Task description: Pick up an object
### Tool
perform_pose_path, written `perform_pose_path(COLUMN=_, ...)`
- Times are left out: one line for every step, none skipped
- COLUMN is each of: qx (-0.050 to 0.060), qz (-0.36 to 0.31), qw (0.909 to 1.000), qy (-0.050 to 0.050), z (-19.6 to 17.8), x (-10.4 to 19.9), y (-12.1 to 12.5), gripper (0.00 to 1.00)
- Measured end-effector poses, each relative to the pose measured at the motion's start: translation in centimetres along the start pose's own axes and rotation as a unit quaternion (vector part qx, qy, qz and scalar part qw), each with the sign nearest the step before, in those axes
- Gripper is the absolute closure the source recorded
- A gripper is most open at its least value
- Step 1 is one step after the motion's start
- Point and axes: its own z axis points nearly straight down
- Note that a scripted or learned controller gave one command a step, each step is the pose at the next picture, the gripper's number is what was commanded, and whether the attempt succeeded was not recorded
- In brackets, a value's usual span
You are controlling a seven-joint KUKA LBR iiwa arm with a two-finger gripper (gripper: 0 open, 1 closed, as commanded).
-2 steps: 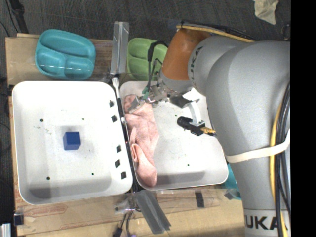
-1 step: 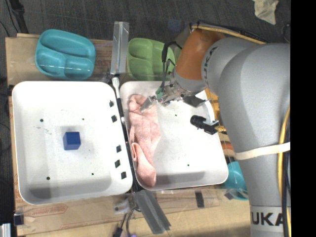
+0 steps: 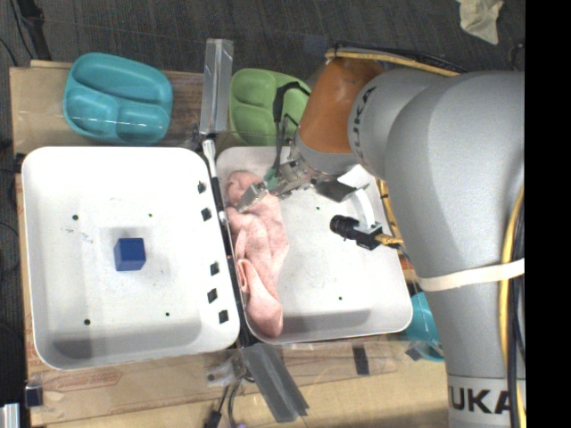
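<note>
Your gripper (image 3: 259,192) pinches the top of the pink cloth (image 3: 259,248) lying along the right bin's (image 3: 357,310) left wall; it looks light and floppy, so grab a bunched fold.

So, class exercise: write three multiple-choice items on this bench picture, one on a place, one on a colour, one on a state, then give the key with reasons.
1. Where does the blue cube lie?
A. left bin
B. right bin
C. on the floor

2. What colour is the cloth in the right bin?
A. green
B. pink
C. black

3. Where is the pincer?
A. high over the left bin
B. down at the cloth's top end
C. beside the cube

Key: A, the cube sits alone in the left bin; B, the cloth is pale pink; C is wrong for 3, so B, the pincer meets the cloth's top end.
</note>
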Motion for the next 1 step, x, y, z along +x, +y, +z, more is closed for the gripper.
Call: perform_pose_path(qx=0.001, qz=-0.001, qw=1.0, qy=0.0, z=-0.84, x=0.0, y=0.05, gripper=1.0)
